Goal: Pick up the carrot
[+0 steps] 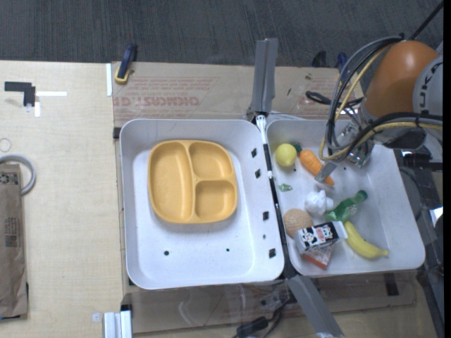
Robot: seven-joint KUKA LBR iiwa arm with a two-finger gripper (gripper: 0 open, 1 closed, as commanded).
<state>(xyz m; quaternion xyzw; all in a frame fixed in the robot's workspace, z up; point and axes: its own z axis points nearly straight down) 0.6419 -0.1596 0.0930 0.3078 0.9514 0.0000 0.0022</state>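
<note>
Carrot (311, 163) lies in the right bin (394, 210), upper-left part, long axis running upper left to lower right, leafy end toward the lemon (285, 154). My claw (325, 177) sits right at the carrot's lower-right tip, coming in from the frame's right; tips look touching or just beside that end, can't tell which. Whether the claw is wide or narrow I cannot tell, cables and wrist blur it. Not counting the carrot as held, nothing visible between the tips.

Near to far in the right bin: orange-red packet (318, 260) and milk carton (317, 236) at the bottom, banana (363, 243) lower right, round bun (297, 221), white crumpled thing (318, 201), green bottle (345, 208) tilted, then carrot, then lemon just beside the carrot's upper-left end. My judgement: lemon is the close crowder, claw should straddle the carrot across its short axis, mid-body, slightly up-left from here.

Left bin (141, 259) carries a yellow divided tray (192, 182). Worktop (56, 189) at left has a brown bag (10, 245).
</note>
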